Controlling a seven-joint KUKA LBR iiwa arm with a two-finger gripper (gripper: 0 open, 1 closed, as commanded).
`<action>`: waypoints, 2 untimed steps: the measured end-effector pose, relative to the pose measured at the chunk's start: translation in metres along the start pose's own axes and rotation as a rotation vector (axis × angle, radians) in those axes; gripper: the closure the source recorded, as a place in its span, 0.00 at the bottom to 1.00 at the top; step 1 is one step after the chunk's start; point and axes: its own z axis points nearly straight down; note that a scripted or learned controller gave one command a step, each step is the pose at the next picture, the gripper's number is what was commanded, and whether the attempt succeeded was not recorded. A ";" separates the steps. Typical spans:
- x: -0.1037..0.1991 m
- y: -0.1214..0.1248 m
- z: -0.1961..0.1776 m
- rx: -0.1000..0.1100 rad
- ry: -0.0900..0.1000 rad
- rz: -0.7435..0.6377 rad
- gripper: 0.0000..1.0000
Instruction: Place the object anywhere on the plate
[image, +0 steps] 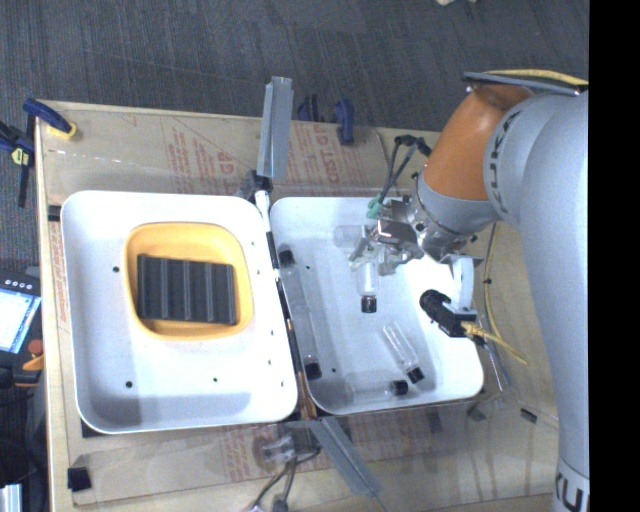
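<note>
A yellow plate (190, 238) lies in the left bin (100, 380) with a dark ribbed block (188, 290) on it. Over the back middle of the right bin (330, 225) my gripper (372, 256) points down. A clear tube with a black cap (368, 290) hangs upright from between its fingers, cap end down, and the gripper is shut on it. A second clear tube (398, 343) lies on the bin floor below and to the right. A third (372, 385) rests against the front wall.
Small black-capped pieces (286, 258) lie along the right bin's left wall, another (313, 370) near its front left corner. The raised divider (272, 250) between the two bins stands between my gripper and the plate. Clamps sit at the bench's back edge.
</note>
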 end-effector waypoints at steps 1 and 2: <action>0.063 0.015 -0.002 -0.006 -0.002 -0.210 1.00; 0.130 0.009 0.000 -0.001 -0.002 -0.477 1.00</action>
